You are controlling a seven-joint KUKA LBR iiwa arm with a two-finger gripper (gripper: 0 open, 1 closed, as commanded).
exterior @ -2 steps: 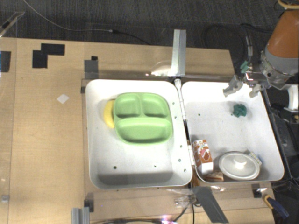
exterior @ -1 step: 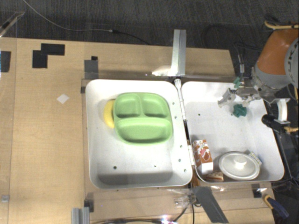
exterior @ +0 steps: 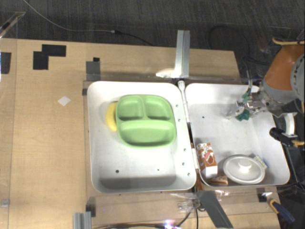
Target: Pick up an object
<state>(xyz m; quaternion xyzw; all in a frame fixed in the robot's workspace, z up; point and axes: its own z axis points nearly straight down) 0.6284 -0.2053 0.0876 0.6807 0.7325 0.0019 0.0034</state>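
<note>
On the table, the left bin (exterior: 97, 171) holds a green divided tray (exterior: 144, 119) lying over a yellow thing (exterior: 110, 116) that peeks out at its left edge. The right bin (exterior: 267, 142) holds a small carton (exterior: 207, 159) against its left wall and a round white lidded bowl (exterior: 244, 169) near its front. The hand (exterior: 246, 109) hangs over that bin's back right part with nothing visibly between its parts, and whether it is released or clenched I cannot tell. This looks like the approach step. The next move would call for travelling forward and lowering onto the bowl or carton.
</note>
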